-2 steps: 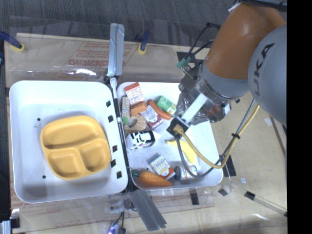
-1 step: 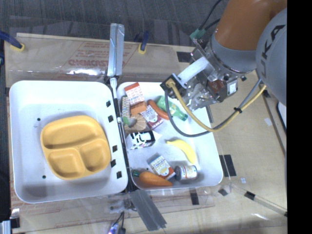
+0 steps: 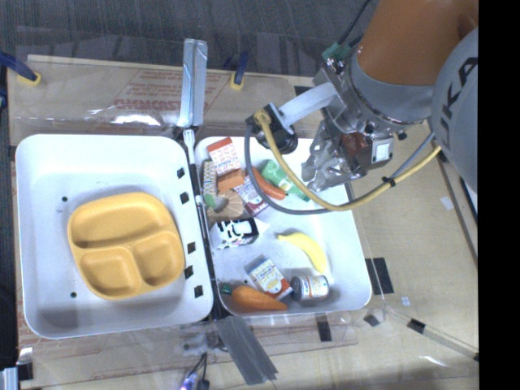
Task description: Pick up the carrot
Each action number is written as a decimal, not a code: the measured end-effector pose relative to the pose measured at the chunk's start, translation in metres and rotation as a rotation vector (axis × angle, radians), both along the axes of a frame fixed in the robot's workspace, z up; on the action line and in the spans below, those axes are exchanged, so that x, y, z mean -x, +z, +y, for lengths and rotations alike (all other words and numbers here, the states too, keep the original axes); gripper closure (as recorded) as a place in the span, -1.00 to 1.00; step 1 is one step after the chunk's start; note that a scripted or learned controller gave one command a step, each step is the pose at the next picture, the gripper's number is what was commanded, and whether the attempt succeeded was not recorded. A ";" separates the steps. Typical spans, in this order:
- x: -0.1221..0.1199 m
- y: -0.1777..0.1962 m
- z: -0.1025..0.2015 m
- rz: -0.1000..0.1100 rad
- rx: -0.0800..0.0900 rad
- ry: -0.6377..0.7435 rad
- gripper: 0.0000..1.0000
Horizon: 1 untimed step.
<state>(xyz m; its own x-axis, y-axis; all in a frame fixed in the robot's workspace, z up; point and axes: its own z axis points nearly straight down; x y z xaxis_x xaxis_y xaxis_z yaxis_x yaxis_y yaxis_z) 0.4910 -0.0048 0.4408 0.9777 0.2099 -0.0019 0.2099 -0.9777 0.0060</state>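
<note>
Beneath the gripper (image 3: 325,171), bin (image 3: 351,242) contents hide.

My glossy orange band (image 3: 414,23) tops dull grey metal, above smooth white plastic bins (image 3: 41,299), a matt yellow plastic tray (image 3: 122,238) and a satiny plastic carrot (image 3: 257,300).

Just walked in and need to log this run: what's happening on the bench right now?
The gripper hangs over the upper part of the right bin, near a small carrot among the packets. Another carrot lies at that bin's near edge, beside a small can and below a banana. The left bin holds a yellow divided tray. I cannot see anything gripped.
</note>
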 end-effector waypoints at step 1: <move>-0.003 0.009 0.003 0.000 0.008 0.011 1.00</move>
